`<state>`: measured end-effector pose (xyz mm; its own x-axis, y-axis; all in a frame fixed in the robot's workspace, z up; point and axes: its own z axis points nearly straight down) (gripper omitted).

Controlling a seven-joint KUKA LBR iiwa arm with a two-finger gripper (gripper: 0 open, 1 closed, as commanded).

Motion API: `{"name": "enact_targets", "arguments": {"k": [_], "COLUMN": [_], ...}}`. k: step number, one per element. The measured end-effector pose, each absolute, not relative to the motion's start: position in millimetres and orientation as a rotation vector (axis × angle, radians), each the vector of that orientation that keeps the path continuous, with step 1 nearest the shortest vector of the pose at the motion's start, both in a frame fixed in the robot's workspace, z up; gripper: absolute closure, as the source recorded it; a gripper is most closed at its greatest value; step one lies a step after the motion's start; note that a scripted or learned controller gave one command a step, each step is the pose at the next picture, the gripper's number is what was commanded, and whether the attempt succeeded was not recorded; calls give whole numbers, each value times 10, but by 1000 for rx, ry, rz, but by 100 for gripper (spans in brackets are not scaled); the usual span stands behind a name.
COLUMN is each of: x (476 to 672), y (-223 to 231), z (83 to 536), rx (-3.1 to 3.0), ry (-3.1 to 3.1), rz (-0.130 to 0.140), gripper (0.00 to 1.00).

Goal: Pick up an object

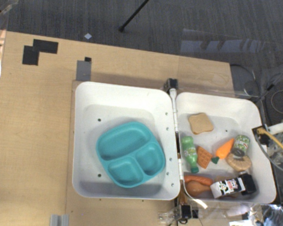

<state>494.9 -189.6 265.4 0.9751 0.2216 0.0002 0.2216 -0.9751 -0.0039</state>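
The right bin (pixel 230 109) holds several toy foods. A tan toast slice (pixel 200 123) lies near its back. In the middle are a green bottle (pixel 189 152), an orange waffle piece (pixel 204 157) and a carrot (pixel 223 149). A small green-labelled can (pixel 241 143) stands above a beige bun (pixel 238 163) at the right. Along the front wall lie a red-orange sausage (pixel 198 181) and a white and black carton (pixel 232 186) on its side.
The left bin (pixel 90 105) holds a teal divided plate (pixel 130 154). A divider rail (pixel 175 132) runs between the bins. Cables and hardware (pixel 277 136) crowd the right edge of the bench. Black tape marks (pixel 38 51) sit on the wooden top at far left.
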Motion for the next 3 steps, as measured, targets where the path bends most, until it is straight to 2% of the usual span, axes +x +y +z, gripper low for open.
{"name": "enact_targets", "arguments": {"k": [3], "x": [5006], "y": [-1859], "z": [2974], "rx": [-3108], "ry": [-411], "rz": [-5], "gripper": [100]}}
